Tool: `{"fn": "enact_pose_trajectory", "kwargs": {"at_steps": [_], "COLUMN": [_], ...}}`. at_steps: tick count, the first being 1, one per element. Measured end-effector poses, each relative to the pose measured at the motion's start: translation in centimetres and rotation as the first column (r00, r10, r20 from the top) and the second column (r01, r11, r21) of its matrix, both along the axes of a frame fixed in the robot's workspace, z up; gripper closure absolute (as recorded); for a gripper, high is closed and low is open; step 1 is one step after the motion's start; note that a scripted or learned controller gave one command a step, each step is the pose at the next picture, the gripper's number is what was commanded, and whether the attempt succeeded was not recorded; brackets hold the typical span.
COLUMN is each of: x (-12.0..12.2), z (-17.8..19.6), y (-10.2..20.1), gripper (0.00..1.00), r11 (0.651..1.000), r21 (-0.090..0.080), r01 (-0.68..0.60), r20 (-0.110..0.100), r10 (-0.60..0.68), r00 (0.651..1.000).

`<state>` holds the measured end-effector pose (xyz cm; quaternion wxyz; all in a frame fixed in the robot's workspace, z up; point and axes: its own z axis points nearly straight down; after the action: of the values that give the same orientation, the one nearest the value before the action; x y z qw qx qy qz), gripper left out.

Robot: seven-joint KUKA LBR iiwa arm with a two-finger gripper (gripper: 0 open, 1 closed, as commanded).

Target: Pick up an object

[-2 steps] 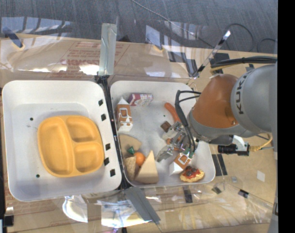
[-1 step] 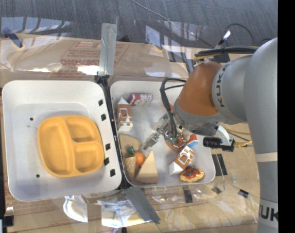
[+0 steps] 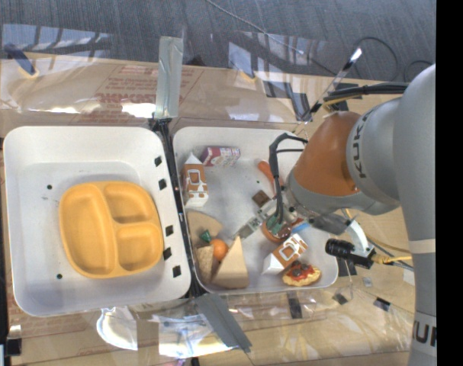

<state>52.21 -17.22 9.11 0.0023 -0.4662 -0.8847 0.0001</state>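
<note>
The pincer (image 3: 275, 226), low in the right bin (image 3: 239, 139) w/ jaw state not discernible, is seen over a small brown round item (image 3: 281, 231) beside a pizza toy (image 3: 301, 274); judged light, stiff plastic, prob. slippery, best pinched across its rim.

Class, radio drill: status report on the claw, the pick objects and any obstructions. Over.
Claw low in right bin, finger state unclear. Nothing seen gripped. Cheese wedge, carrot, pizza slice crowd close. Yellow divided tray alone in left bin. Over.
</note>
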Motion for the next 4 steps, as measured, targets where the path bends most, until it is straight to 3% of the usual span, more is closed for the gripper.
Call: {"fn": "enact_pose_trajectory", "kwargs": {"at_steps": [1, 2, 3, 4], "x": [8.1, 6.1, 0.4, -3.1], "z": [0.1, 0.1, 0.2, 0.0], "y": [0.8, -2.8, -3.8, 0.0], "gripper": [0.00, 0.00, 0.00, 0.00], "r11": [0.994, 0.999, 0.997, 0.994], "r21": [-0.002, -0.001, -0.002, 0.000], "r01": [-0.106, 0.045, 0.071, 0.113], "r20": [0.005, 0.001, 0.005, 0.001], "r10": [0.106, -0.045, -0.071, -0.113], "r00": [0.994, 0.999, 0.997, 0.994]}}
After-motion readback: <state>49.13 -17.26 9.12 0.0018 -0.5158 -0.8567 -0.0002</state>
